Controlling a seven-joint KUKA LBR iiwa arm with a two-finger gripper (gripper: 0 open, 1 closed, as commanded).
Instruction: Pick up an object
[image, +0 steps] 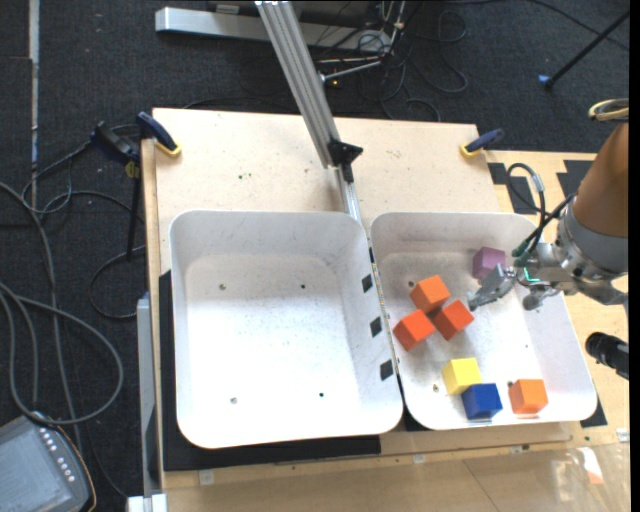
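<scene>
So the right bin (560, 330) has all the blocks. Three orange cubes (433, 310) are bunched together mid-frame right, touching each other, and a purple block (489, 262) sits just above them. Lower down there's a yellow block (460, 374) touching a blue block (482, 400), plus another orange block (528, 396) beside those. The left bin (200, 250) takes up the middle of the frame. The arm (600, 220) comes in from the right edge, and the gripper (492, 290) hangs between the purple block and the orange cluster. Can't tell how its fingers are set.
</scene>
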